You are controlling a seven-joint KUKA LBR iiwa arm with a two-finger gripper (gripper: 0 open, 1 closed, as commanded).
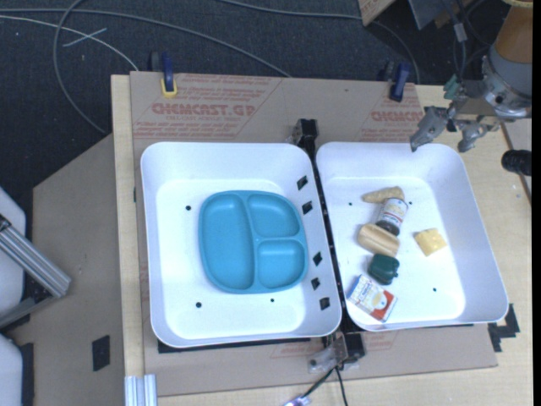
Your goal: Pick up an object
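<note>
In the camera view, the gripper (443,134) hangs over the far rim of the right bin (473,252), its jaws spread wide apart with nothing between them. The things to pick lie in a loose cluster toward the middle of that bin: a small bottle (390,217) lying on its side, a tan roll (378,238) touching it, a dark green block (384,266) just below, a yellow wedge (430,241) a little apart, and a flat printed packet (372,299) near the front rim. All sit well below and slightly left of the jaws. The yellow wedge looks the easiest choice: light, probably soft plastic, standing clear of its neighbours, best pinched across its short sides. The bottle seems smooth and may roll. The left bin (161,227) holds a blue divided tray (253,241) on the worktop (211,91).
</note>
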